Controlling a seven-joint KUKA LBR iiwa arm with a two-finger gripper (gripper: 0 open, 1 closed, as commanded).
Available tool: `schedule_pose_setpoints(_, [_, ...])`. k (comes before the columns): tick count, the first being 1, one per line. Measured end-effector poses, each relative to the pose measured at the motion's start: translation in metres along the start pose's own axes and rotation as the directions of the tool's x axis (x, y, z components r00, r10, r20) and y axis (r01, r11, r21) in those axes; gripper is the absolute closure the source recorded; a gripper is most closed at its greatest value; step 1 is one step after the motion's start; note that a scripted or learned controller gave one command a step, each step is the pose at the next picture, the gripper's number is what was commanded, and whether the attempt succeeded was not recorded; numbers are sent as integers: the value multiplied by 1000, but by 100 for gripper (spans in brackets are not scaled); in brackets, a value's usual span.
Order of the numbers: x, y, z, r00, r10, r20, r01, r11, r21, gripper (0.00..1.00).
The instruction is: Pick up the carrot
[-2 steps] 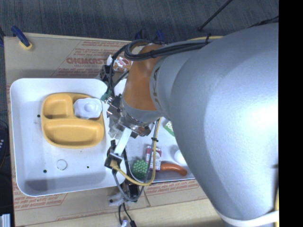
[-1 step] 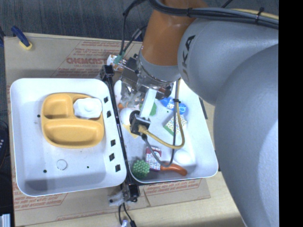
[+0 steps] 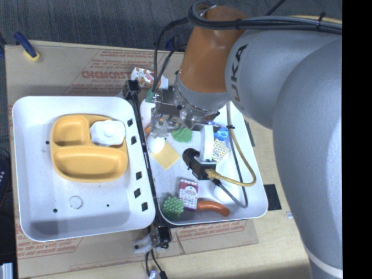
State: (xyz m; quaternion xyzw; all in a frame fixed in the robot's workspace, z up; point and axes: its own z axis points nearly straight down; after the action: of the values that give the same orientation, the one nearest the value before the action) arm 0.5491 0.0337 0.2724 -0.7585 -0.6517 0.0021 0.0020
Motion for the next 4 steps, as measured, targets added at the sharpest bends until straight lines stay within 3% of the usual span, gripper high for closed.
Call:
schedule_pose_setpoints(1, [-16, -31, 82, 979, 204, 0, -204, 979, 1, 100])
schedule_pose_setpoints(2, [-54, -58, 35, 924, 381, 0, -381, 924, -1, 100])
schedule_pose_setpoints(3, [-98, -59, -14, 934, 357, -2, -357, 934, -2, 100])
schedule_pose_setpoints(4, [-72, -63, 82, 816, 578, 0, -578, 816, 3, 100])
